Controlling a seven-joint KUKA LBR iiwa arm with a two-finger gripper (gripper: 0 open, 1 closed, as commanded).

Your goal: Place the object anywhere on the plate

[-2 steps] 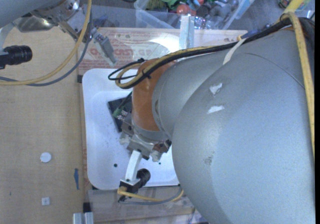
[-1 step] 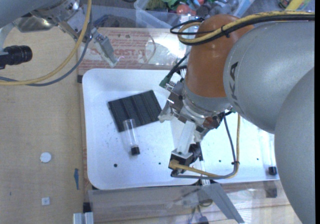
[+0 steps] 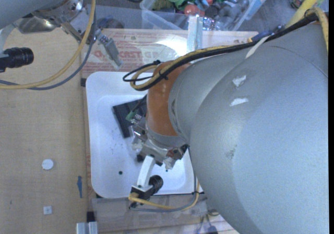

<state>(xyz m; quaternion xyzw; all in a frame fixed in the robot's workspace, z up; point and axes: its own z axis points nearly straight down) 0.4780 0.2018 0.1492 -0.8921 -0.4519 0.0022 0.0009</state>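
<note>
Lying flat in the smooth white bin (image 3: 104, 144), an angular black slab (image 3: 124, 115).

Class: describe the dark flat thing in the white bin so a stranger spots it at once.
Find the white bin left of the big grey arm. In its upper half, beside the orange band, lies a flat black angular piece; other marks there are tiny specks.

Count, single overhead view.
White bin (image 3: 102, 139): 1.
Dark flat piece (image 3: 123, 115) in that bin: 1, partly hidden under the arm.
Small dark speck (image 3: 120, 172) on the bin floor: 1.
Robot arm (image 3: 250, 123): 1.
Clear plastic tub (image 3: 209, 3) of coloured toys: 1; the toys are too jumbled to count.
White disc (image 3: 47, 164) on the bench (image 3: 42, 123): 1.
</note>
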